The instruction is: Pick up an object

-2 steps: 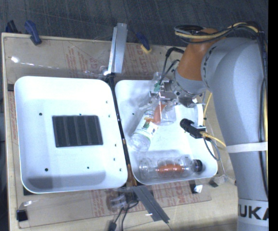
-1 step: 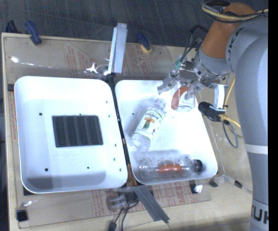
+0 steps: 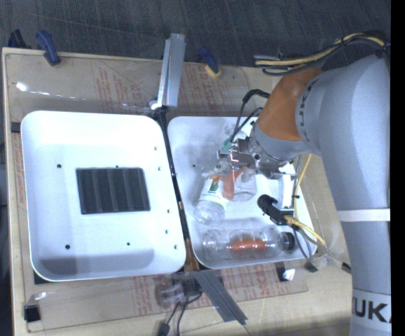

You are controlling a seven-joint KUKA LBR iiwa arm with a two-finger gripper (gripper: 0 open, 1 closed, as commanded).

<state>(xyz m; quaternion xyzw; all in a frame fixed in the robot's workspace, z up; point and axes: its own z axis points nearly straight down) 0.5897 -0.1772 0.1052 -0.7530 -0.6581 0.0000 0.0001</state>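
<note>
Pincer (image 3: 234, 165) (finger state cannot be told) sits low in the right white bin (image 3: 183, 145), touching the clear plastic bottle (image 3: 216, 194) just below-left.

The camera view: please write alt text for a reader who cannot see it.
A grey robot arm reaches from the right into the right white bin, which holds clear plastic bottles. The left white bin has a dark ridged panel on its floor.

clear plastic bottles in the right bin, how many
2. One clear plastic bottle lies along the right bin's near edge; another bottle lies tilted in the middle, just below the tool. The arm may hide more.
</note>
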